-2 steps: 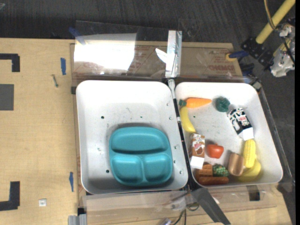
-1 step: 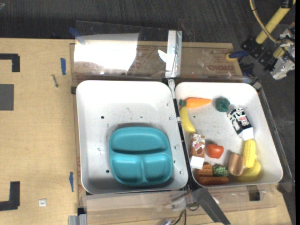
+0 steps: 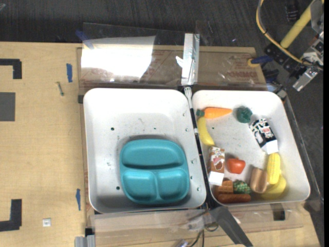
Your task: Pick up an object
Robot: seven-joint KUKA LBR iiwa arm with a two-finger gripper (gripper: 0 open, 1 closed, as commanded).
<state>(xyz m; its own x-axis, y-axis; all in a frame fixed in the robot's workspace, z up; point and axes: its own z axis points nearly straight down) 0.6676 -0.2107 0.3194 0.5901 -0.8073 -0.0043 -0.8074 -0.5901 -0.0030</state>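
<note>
bench (image 3: 36, 138) — tan board, black tape marks | floor (image 3: 128, 4) — dark grey, beyond bench

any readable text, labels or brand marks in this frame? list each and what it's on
None can be read.
Small carton in the right bin: brown and white print on its face, too blurred to read.
Black-and-white cow-pattern carton: pattern alone, with no letters that can be made out.
Clear panel behind the right bin: faint reddish lettering, too faint and blurred to read.
Teal tray in the left bin: plain.
</note>
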